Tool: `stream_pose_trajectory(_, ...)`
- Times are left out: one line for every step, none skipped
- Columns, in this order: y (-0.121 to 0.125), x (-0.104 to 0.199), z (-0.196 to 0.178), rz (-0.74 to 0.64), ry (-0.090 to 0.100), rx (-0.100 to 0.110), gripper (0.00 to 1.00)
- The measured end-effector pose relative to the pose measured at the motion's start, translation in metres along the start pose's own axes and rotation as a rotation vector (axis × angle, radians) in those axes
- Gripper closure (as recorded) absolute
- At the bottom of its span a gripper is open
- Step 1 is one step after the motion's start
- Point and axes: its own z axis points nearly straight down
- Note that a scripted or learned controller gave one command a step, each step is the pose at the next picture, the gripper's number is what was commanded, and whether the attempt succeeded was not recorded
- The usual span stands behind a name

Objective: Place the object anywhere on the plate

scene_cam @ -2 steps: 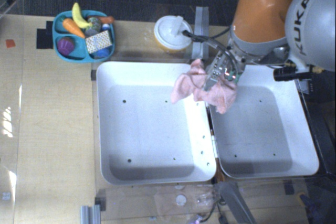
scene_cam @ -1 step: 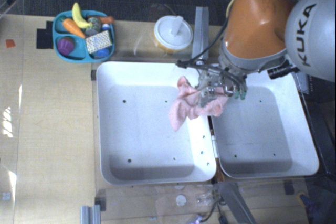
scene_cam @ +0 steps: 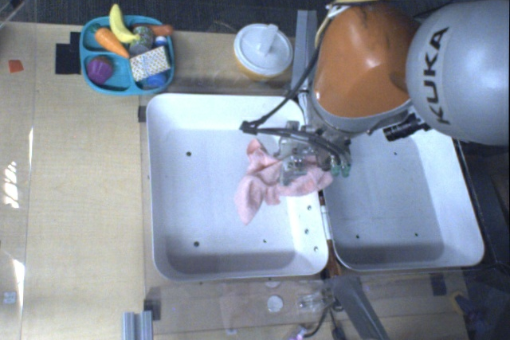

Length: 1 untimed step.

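Near edge of bench: two shallow white bins, smooth plastic, rounded corners, side by side. Left bin (scene_cam: 191,195) has small dark dots on its floor; right bin (scene_cam: 414,211) is partly under the arm.

Pink cloth (scene_cam: 267,179), soft and crumpled, lies in left bin against its right wall, one lobe trailing toward the near edge.

Gripper (scene_cam: 307,159) sits right on the cloth's upper right part, at the wall shared by the bins. Can't tell whether it is spread, pressed together or pinching the fabric.

Arm (scene_cam: 414,68) comes in from the right: glossy orange band, grey KUKA housing, wrist pointing down.

Far edge: white lidded cup (scene_cam: 263,50); blue compartment tray (scene_cam: 127,56) with toy banana, carrot and other bits.
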Motion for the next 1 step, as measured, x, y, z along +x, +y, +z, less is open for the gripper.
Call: stream_pose_trajectory(0.0339,0.0371,0.0005,0.000,0.001,0.000,1.00)
